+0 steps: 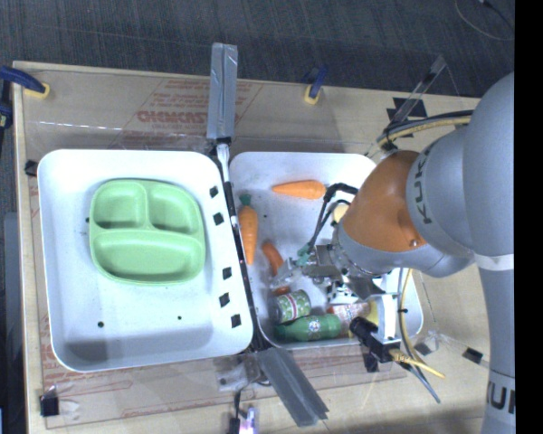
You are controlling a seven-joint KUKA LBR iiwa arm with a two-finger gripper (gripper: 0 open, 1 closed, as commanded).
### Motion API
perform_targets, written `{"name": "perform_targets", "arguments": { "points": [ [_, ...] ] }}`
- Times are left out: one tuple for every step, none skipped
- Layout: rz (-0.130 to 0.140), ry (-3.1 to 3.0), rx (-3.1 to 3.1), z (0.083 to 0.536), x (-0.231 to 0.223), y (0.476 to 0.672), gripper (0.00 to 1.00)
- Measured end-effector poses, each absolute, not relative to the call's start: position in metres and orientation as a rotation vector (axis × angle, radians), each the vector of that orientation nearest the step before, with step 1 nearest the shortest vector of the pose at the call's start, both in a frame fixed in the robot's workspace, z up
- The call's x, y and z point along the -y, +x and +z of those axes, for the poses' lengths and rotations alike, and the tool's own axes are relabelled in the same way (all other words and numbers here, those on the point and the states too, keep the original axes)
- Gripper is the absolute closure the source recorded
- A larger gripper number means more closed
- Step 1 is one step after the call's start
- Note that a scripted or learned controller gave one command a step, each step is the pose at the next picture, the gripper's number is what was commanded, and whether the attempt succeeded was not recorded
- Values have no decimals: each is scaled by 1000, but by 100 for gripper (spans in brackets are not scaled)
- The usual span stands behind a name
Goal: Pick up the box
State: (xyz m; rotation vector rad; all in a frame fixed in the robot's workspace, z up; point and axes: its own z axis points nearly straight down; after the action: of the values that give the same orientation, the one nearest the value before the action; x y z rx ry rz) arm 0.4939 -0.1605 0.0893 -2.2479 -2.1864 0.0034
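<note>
Where clutter crowds, claw (319, 268) low.

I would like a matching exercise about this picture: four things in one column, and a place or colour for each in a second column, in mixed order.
Things:
1. green divided plate
2. carrot
3. green bottle
4. can

Places:
A. lying along the near edge of the right bin
B. in the left bin
C. just above the bottle, in the right bin
D. near the far wall of the right bin

Pairs: 1-B, 2-D, 3-A, 4-C
</note>
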Motion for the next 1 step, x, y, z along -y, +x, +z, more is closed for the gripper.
{"name": "perform_targets", "arguments": {
  "points": [
    [3, -2232, 2206, 90, 160, 620, 0]
  ]
}}
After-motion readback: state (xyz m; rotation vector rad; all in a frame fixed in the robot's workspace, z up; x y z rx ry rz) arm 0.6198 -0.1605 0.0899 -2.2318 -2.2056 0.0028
